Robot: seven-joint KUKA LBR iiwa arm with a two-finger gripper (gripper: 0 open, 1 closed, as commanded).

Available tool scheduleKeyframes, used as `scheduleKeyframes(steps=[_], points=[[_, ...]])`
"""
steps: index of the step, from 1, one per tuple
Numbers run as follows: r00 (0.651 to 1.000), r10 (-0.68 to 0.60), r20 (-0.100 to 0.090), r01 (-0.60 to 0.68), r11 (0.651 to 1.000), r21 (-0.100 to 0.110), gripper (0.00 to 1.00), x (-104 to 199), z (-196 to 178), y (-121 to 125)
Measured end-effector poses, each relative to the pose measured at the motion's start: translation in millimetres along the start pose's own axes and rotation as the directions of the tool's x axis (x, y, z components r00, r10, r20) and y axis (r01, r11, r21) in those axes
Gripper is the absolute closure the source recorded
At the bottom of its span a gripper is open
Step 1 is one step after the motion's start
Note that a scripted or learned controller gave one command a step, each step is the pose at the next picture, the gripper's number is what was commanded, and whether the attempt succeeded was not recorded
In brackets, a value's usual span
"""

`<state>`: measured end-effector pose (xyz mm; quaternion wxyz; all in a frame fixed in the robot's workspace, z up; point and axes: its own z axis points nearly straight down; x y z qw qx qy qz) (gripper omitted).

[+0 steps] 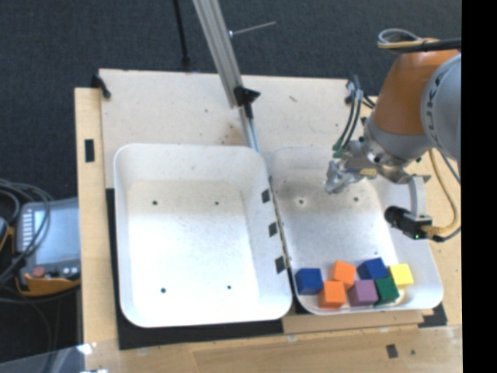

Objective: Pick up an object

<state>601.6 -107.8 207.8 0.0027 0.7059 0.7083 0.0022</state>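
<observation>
blocks sit bunched at the near edge of the right bin (365,212): a blue block (309,280), two orange blocks (344,270) (333,293), a purple block (363,291), a green block (387,288), a second blue block (373,268) and a yellow block (401,274), most of them touching a neighbour. the gripper (335,182) hangs over the far part of that bin, well apart from the cluster, with nothing seen between its tips. whether it is open or closed, i cannot tell. the left bin (124,208) lies beside it.
</observation>
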Motion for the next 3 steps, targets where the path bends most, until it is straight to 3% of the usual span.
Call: scheduleKeyframes(steps=[1,3], points=[[1.000,-0.004,-0.002,0.004,1.000,0.003,1.00,47,-16,15],[1.000,-0.005,-0.002,0.005,1.000,0.005,1.00,162,-11,46]])
